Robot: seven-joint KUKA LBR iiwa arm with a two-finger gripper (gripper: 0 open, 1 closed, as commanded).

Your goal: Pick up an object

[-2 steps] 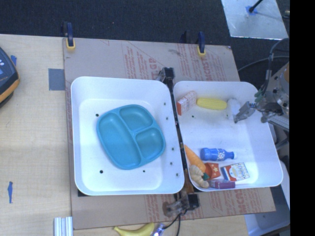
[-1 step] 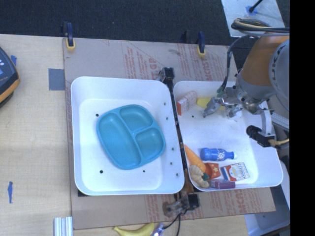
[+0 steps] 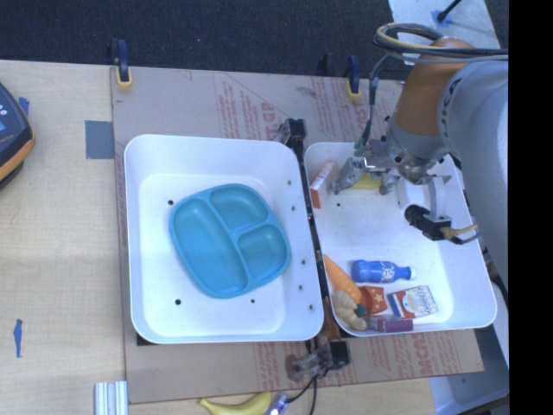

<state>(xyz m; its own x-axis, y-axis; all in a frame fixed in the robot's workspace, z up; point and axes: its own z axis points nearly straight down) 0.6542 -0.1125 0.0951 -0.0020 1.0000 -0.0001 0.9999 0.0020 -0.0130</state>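
Two white bins: left bin (image 3: 138, 232), right bin (image 3: 467, 266). One blue divided plate (image 3: 229, 240). One blue bottle (image 3: 380, 272). One carrot (image 3: 339, 273). One banana (image 3: 235, 403), desk's 6 o'clock edge.

My arm (image 3: 479, 93) is a thick, rounded grey tube with a broad orange band (image 3: 423, 102) above the wrist. A black cable (image 3: 406, 33) loops over the top of that band, and thinner cables run down beside it. Below the band sits a metal wrist block, and my gripper (image 3: 359, 173) is a cluster of small grey and silver parts.
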